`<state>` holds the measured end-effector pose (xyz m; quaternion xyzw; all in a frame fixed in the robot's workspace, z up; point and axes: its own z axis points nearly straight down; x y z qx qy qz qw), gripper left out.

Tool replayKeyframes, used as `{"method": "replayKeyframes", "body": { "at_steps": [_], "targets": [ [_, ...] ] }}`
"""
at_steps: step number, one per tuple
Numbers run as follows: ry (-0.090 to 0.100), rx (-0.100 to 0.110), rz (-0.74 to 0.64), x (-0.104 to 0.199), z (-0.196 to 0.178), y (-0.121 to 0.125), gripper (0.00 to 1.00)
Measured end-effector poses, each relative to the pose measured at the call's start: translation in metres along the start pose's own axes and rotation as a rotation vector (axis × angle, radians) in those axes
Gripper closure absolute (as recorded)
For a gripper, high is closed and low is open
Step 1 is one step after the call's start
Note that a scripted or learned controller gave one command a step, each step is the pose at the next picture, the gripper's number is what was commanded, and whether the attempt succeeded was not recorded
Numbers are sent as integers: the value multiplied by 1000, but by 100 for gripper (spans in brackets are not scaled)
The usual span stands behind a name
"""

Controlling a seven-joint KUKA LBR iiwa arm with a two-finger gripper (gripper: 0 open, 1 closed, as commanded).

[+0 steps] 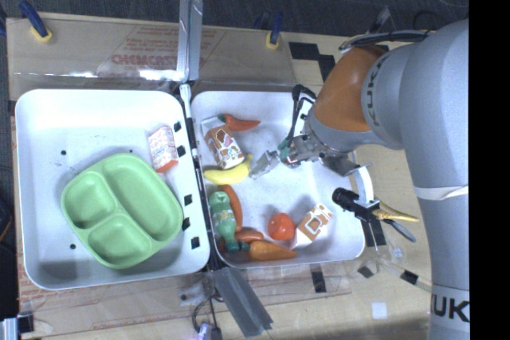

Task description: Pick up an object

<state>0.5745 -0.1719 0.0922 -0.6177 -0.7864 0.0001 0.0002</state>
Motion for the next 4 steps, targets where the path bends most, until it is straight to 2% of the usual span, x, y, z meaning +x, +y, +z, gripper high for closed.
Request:
{"method": "replayKeyframes", "body": {
  "at_steps": [1,2,3,4],
  "targets": [
    [0,-1,299,-8,-1,64,0],
    [0,0,291,-6,-11,66,100],
    [0,0,290,-6,-11,66,0],
    [-1,1,157,28,0,92,0]
  ]
}}
